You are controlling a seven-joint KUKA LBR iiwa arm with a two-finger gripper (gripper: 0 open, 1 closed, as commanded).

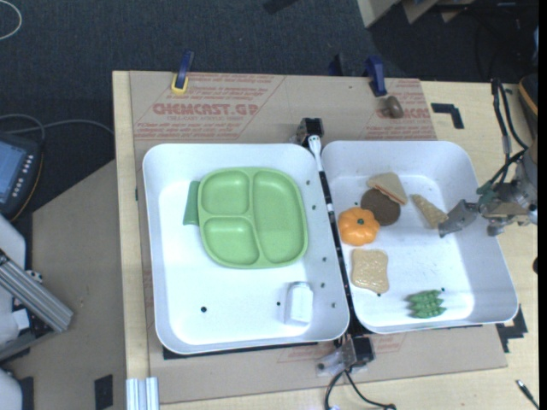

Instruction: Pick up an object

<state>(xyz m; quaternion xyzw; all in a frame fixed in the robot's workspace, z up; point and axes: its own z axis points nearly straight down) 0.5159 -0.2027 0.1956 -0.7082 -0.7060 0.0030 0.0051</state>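
Observation:
The right bin [479, 297] holds an orange pumpkin [358, 226], a dark brown round piece [380, 207], a tan bread slice [389, 185] leaning on it, a tan wedge [426, 209], a pale toast slice [371, 271] and a green pod [425, 303]. My gripper [466, 214] comes in low over that bin's right side, just right of the tan wedge. Nothing can be seen held in it.
In the left bin [171, 254] lie a green divided plate [252, 216] and a small white block [297, 303]. A black divider strip [327, 220] runs between the bins. Cables [513, 118] hang at the right edge, and clamps sit along the board's back edge.

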